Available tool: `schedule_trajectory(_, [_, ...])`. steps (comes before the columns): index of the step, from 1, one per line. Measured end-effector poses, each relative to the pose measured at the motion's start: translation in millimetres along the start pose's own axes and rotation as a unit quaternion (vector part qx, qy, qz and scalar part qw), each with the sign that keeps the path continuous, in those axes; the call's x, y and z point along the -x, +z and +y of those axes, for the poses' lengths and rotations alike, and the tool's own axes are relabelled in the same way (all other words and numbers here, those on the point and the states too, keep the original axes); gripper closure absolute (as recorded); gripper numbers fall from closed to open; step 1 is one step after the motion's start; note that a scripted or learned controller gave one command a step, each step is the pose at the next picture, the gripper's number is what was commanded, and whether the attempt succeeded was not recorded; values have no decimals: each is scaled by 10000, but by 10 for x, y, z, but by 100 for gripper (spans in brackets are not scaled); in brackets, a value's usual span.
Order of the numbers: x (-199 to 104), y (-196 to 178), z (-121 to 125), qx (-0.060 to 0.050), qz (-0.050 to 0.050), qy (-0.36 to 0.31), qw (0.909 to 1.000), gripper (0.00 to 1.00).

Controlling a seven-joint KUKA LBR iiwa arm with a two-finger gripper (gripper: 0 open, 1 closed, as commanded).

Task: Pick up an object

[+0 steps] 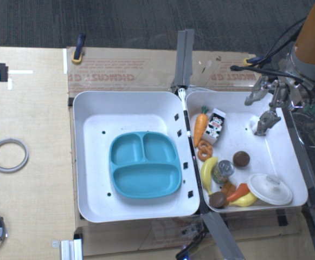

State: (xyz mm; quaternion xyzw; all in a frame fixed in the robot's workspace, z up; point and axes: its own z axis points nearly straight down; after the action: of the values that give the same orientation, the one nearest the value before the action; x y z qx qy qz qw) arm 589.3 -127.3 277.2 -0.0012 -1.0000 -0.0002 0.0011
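Dark ribbed floor point(119, 10); pale wood bench point(27, 199); cardboard sheet point(124, 69).

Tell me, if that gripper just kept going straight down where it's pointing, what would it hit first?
Probably bare bin floor. The gripper hangs over the upper right part of the right bin, and nothing lies under it. The brown ball sits lower left, likely off its line, though depth is hard to judge.

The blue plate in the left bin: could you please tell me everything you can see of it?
The blue plate is a rounded-rectangle tray of what looks like smooth turquoise plastic, split by raised ridges into three compartments: two small ones on the far side, one wide one on the near side. It lies flat, right way up, roughly mid-floor in the left bin, with nothing in it and nothing but the bin floor touching it.
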Motion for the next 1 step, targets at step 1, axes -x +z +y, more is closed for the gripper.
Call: schedule_trajectory(1, [323,1522,50,-18,-66,-294,9995,0])
